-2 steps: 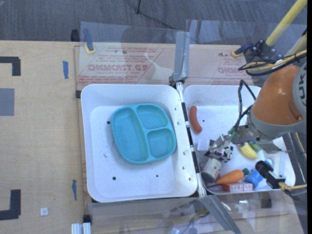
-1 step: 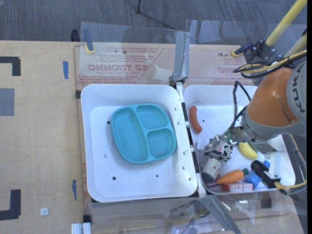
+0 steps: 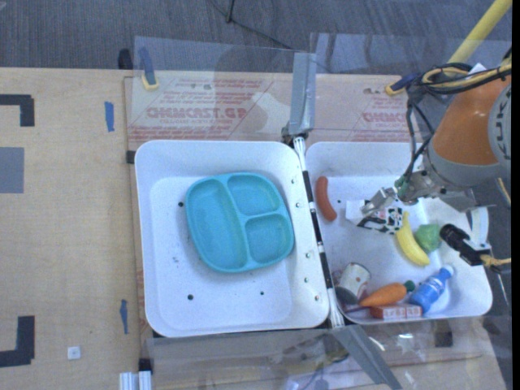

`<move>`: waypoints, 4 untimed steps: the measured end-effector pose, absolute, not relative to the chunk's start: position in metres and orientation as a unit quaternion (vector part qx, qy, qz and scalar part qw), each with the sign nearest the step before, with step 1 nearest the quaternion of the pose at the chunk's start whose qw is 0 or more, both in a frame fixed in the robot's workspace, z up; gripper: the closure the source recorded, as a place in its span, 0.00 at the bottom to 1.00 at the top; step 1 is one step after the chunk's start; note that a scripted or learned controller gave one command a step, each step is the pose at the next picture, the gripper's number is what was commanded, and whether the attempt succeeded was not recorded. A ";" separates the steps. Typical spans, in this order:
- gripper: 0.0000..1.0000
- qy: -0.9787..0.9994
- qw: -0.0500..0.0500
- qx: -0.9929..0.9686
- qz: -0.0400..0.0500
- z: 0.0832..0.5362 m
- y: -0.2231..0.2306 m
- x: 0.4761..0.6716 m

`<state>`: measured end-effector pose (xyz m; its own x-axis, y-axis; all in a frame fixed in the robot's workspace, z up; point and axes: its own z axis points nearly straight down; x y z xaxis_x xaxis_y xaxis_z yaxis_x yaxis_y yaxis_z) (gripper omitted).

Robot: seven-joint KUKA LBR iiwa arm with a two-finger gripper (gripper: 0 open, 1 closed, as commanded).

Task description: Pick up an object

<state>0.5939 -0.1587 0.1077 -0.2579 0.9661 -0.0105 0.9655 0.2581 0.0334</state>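
Teal plate (image 3: pixel 240 221) in left bin (image 3: pixel 154 242) | banana (image 3: pixel 410 244), carrot (image 3: pixel 387 294) in right bin (image 3: pixel 479 299)

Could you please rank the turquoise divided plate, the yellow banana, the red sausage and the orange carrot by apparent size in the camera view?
1. Turquoise divided plastic plate, by far the largest.
2. Yellow banana and orange carrot: too alike to rank.
3. Red sausage, smallest.

**Colours on the bench**

Both bins (image 3: pixel 154 242) are white, the left one speckled with dark dots. The divided plate (image 3: pixel 240 222) is turquoise. In the right bin: a red-brown sausage (image 3: pixel 326 198), yellow banana (image 3: pixel 411 244), orange carrot (image 3: pixel 388 293), blue bottle (image 3: pixel 430 290), green piece (image 3: pixel 428 236).
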 end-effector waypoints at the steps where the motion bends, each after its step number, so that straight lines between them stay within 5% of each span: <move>1: 0.00 0.805 0.022 0.593 0.012 0.106 -0.196 0.538; 2: 0.00 0.827 0.013 0.562 0.009 0.105 -0.208 0.565; 3: 0.00 0.841 0.001 0.541 0.000 0.139 -0.165 0.589; 4: 0.00 0.849 -0.001 0.528 0.000 0.097 -0.201 0.550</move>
